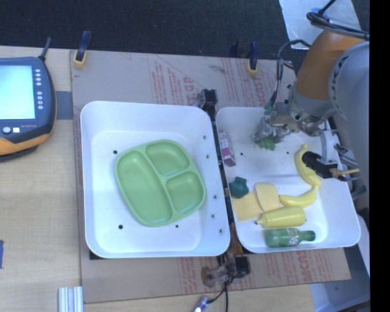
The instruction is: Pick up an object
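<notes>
Claw (268, 135) seen low at the far edge of the right bin (338, 239), over a small green item (267, 144); whether anything is pinched cannot be told; banana (303, 174) lies just beside, mid-bin; judged light, smooth and curved, likely best taken across its middle; green bottle (288, 237) judged slippery.

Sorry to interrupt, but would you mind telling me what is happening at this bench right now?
A robot arm reaches in from the right, its gripper low over the back of the right bin, beside a small green object; whether it holds anything is unclear. Further forward in that bin lie a banana, yellow blocks, a yellow bottle and a green bottle. The left bin holds a green divided plate.
</notes>
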`<state>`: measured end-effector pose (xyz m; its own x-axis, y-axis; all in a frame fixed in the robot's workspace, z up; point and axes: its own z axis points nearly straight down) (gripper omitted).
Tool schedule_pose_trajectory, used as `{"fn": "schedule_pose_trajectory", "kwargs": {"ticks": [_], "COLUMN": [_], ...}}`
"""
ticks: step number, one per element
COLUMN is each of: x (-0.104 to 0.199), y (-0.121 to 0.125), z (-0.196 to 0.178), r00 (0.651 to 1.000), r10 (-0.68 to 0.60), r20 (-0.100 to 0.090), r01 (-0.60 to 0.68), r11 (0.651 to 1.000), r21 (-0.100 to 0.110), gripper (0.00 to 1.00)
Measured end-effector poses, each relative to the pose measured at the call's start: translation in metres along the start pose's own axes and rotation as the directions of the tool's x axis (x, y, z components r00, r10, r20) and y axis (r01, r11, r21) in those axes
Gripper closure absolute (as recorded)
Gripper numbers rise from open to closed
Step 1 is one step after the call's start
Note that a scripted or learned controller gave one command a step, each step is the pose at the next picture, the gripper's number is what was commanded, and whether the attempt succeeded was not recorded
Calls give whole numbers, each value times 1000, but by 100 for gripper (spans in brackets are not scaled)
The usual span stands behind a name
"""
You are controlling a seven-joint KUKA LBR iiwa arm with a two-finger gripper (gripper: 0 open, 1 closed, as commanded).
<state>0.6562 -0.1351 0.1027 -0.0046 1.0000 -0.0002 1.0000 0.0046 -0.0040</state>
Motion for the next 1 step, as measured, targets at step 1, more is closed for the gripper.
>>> {"fn": "schedule_pose_trajectory", "kwargs": {"ticks": [1], "x": [66], "y": [-40], "z": [-90], "r00": [1000], "r10": [0], "r20": [-2], "r01": [0], "r11": [1000], "r21": [-2], "gripper": [100]}}
